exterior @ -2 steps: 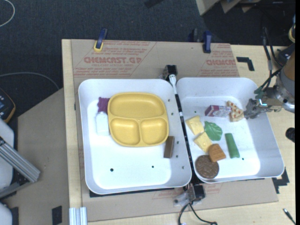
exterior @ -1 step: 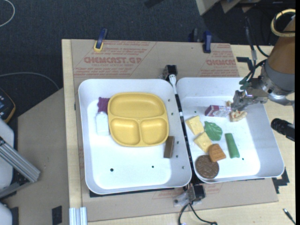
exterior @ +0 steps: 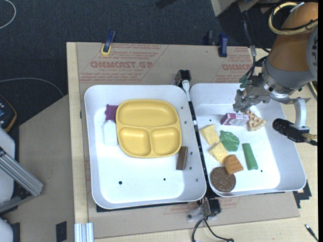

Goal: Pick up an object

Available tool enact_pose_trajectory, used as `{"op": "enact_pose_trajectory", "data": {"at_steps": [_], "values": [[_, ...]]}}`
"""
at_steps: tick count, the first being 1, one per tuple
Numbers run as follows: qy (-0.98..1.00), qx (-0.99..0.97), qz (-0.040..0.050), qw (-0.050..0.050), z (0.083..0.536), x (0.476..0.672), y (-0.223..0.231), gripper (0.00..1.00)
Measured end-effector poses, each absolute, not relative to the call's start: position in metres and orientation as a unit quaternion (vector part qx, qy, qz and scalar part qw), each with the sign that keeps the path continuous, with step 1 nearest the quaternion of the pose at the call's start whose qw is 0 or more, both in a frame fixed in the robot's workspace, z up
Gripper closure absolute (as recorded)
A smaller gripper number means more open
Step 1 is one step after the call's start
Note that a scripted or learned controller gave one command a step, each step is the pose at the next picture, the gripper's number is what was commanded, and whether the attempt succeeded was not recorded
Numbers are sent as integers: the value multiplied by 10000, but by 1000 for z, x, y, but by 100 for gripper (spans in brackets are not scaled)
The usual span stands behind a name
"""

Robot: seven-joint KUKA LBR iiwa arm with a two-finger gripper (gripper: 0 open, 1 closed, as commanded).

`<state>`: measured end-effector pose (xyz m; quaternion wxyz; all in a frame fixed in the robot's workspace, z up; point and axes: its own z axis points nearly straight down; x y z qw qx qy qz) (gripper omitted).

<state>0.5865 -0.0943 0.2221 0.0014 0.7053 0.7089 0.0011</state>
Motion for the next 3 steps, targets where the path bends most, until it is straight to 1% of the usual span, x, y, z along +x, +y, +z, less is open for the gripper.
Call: {"op": "enact_pose_trajectory", "data": {"at_steps": [1,2,3], "values": [[7088,7054,16,15,230,604,-49,100],[7081,7061,15,18,233,623,-33,100],[7067,7075,-7,-4,232,617,-47,100]]}}
